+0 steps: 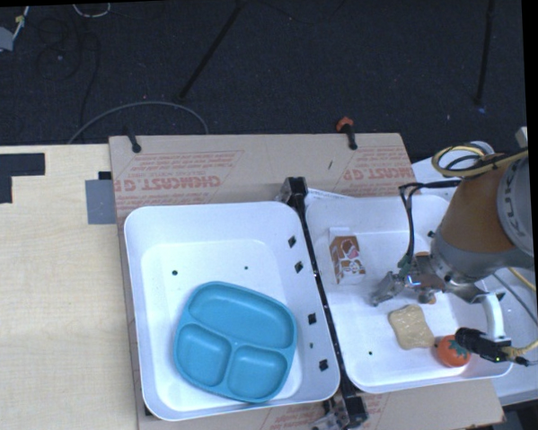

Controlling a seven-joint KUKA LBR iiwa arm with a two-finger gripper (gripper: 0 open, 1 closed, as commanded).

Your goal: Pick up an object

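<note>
Inside the left shallow white bin (154, 252) a blue three-compartment plastic tray (234, 341) is lying; the right white bin (367, 375) is holding a small printed carton (347, 257), a tan bread-like slice (410, 326) and an orange round toy (452, 352), while the metal two-finger gripper (391, 287), its state impossible to tell, is hovering there.

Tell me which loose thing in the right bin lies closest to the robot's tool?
The tan bread-like piece, just below the tool. The small printed carton and the orange fruit-like toy lie farther off.

even overhead light – bright white bins (217, 223), dark floor, soft shadows, slight blur
</note>
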